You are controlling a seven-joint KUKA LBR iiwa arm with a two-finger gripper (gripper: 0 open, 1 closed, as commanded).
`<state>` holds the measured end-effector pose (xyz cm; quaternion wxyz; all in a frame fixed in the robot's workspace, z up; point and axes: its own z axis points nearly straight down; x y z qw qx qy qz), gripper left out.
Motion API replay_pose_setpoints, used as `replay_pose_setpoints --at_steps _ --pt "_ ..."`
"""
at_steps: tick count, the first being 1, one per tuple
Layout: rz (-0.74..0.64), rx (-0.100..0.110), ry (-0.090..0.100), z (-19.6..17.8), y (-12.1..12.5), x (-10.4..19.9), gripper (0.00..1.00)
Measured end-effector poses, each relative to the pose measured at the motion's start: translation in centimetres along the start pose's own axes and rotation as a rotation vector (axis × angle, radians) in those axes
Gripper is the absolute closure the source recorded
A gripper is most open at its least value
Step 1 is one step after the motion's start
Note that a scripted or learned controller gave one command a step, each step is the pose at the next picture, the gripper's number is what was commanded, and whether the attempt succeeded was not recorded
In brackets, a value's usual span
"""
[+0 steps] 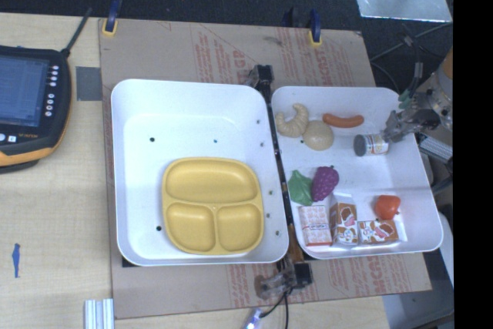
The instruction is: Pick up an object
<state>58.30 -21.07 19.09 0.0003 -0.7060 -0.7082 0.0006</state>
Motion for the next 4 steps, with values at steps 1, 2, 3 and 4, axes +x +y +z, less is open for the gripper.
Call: replay_pose_setpoints --at_steps 1,2,3,4 --pt "-0.001 0.000 0.001 1.5 4.0 1.8 1.00" --pt "-0.002 0.003 0.000 4.5 0.9 1.8 1.00" --pt "-0.003 0.002 0.000 1.6 1.3 9.5 1.00" --pt "-0.002 0.002 0.000 1.6 1.3 9.4 0.00"
